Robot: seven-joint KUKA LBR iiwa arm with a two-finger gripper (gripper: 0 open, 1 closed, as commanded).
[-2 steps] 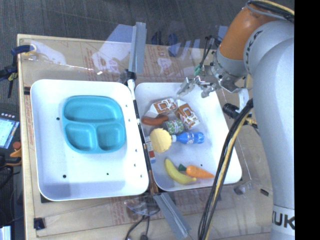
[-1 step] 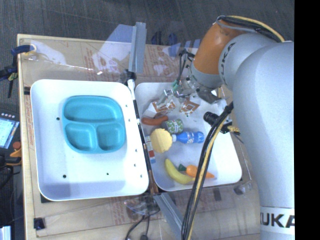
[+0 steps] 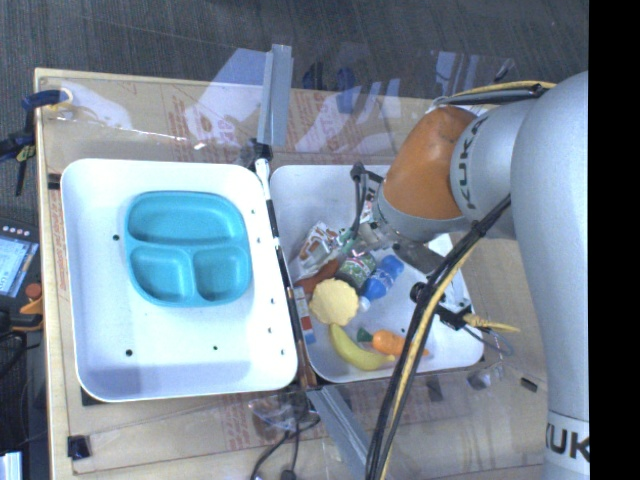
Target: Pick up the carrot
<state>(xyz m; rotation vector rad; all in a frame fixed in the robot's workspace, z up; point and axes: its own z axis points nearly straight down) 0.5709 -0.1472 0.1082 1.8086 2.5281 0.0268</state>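
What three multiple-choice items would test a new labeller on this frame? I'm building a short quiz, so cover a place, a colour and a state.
1. Where does the carrot lie?
A. on the blue tray
B. in the right bin, near its front edge
C. on the floor

2. What colour is the divided tray in the left bin?
A. red
B. black
C. light blue

3. How does the banana sit relative to the carrot?
A. right beside it, seeming to touch
B. in the other bin
C. stacked on the tray

Answers: 1 B, the orange carrot sits low in the right bin; 2 C, the tray is plainly light blue; 3 A, the banana's curve meets the carrot's end.
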